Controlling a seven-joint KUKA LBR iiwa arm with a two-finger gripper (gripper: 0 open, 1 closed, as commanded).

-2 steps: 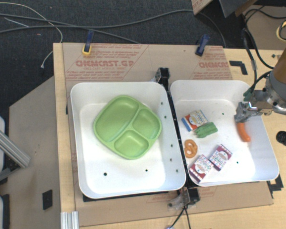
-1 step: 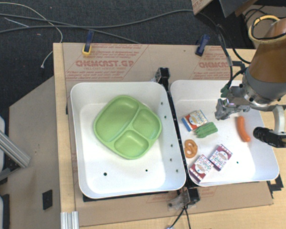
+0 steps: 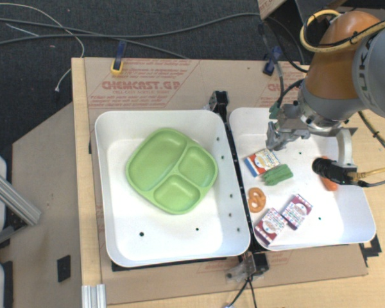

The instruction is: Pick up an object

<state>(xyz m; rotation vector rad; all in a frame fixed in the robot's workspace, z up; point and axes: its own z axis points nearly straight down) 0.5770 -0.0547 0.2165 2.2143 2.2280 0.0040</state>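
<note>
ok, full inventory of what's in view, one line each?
shallow plastic left bin: 1, white, on the cardboard
shallow plastic right bin: 1, white, beside it
divided plastic plate: 1, green, middle of left bin
small printed packet: 1, red, white and blue, right bin, just below the tool
small block: 1, green, next to that packet
pretzel-shaped piece: 1, orange, right bin, by its left wall
wrapped packets: 2, maroon and white, right bin, near edge
small rounded item: 1, orange, right bin, partly hidden
cardboard sheet: 1, brown, under both bins
robot arm: 1, grey and orange, from the right
tool: 1, grey, over right bin
</note>
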